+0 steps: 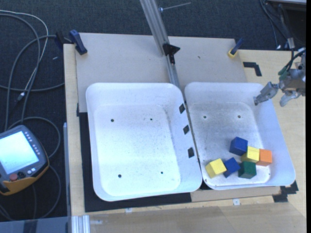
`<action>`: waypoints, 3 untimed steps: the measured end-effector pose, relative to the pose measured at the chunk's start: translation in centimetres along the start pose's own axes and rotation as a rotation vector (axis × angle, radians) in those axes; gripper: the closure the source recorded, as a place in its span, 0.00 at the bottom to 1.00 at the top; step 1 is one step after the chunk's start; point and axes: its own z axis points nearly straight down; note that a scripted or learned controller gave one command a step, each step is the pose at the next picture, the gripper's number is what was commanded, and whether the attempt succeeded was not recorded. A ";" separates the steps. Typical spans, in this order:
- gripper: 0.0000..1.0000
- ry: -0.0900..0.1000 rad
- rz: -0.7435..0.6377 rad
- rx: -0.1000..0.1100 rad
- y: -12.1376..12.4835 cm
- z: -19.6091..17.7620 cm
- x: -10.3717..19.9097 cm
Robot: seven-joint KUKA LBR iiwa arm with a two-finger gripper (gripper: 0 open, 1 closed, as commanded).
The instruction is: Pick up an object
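Several small cubes lie clustered in the near right corner of the right bin: a blue cube, a yellow one, an orange one, a green one, a smaller blue one and another yellow one. My gripper hangs at the far right edge of that bin, well behind the cubes. It is open, its two grey fingers spread apart with nothing between them.
The left bin lies beside the right one, with black clips along the seam. A metal pole slants in from the top. Blue and yellow clamps hold the board's far corners. A teach pendant lies off the bench at left.
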 end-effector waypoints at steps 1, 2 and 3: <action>1.00 -0.002 -0.002 -0.004 0.1 -1.2 0.0; 1.00 -0.003 -0.002 -0.009 3.1 -2.8 -0.8; 0.00 -0.003 0.000 -0.005 3.0 -2.8 -0.9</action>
